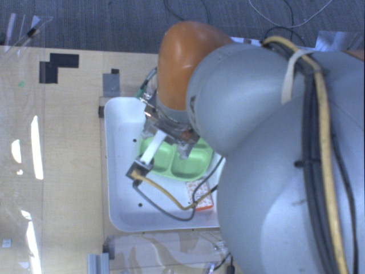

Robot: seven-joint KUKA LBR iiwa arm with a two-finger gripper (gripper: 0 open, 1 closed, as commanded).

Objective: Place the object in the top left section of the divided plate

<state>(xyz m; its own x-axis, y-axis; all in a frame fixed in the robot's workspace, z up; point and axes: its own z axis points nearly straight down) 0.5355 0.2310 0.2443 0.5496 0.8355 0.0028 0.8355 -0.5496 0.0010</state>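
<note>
The tool [181,146] is positioned low over the far edge of the green divided plate [166,160]. Its degree of opening cannot be determined, nor whether it has hold of anything, because the wrist housing covers its working end. Directly above the tool, the arm's orange band [182,56] and grey body hide the right-hand portion of the scene. The divided plate rests in the white bin [122,201]. Two of its sections are visible, separated by a raised ridge, and which section lies under the tool cannot be determined. A red-and-white printed packet [204,198] lies in the same bin, outside the plate and just beside its near edge, partly covered by the arm. Its print is too small to read. The bin stands on the pale wooden tabletop [63,210], which carries a black stepped marking [56,67] and a small grey block [110,83] near the bin's far corner. Neither bears legible writing. Thin black cables [188,7] lie on the dark floor [102,16] beyond the tabletop.
</note>
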